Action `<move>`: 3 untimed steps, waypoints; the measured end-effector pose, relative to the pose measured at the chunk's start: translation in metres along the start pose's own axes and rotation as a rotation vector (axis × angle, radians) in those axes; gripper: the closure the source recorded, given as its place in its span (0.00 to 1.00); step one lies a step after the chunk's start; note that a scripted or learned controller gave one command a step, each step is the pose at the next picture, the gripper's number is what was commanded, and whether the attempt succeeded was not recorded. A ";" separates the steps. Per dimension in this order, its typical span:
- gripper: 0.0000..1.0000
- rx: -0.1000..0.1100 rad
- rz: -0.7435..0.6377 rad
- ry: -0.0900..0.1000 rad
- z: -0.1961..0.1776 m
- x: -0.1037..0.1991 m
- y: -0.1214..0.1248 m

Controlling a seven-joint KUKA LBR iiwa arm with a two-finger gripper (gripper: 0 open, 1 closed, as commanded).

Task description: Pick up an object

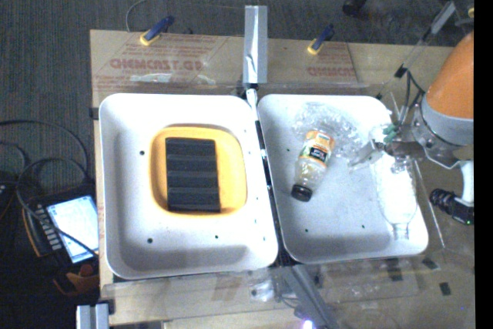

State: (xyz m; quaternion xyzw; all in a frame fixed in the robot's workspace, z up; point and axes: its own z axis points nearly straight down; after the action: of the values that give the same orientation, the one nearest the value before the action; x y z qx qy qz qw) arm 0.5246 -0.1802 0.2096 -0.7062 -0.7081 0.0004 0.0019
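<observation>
In the right bin a small bottle with an orange label and a black cap lies on its side, cap toward the front left. Crumpled clear plastic sits just behind it. A clear plastic bottle lies along the bin's right wall. My gripper hangs low over the right bin's back right part, between the crumpled plastic and the clear bottle, right of the orange-label bottle. The left bin holds a yellow tray with a black ribbed insert.
The arm's orange band and grey wrist reach in over the right bin's right edge. A metal divider post stands behind the gap between the bins. Two clamps hold the board at the back. Cables and a tablet lie left of the bench.
</observation>
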 end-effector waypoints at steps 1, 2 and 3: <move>0.00 -0.003 -0.259 0.000 0.068 0.043 0.069; 0.00 -0.013 -0.269 -0.009 0.114 0.068 0.040; 0.00 0.004 -0.302 0.000 0.117 0.042 0.128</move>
State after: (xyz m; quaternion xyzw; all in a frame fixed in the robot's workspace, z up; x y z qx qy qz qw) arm 0.6520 -0.1378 0.0919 -0.5914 -0.8063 0.0014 0.0033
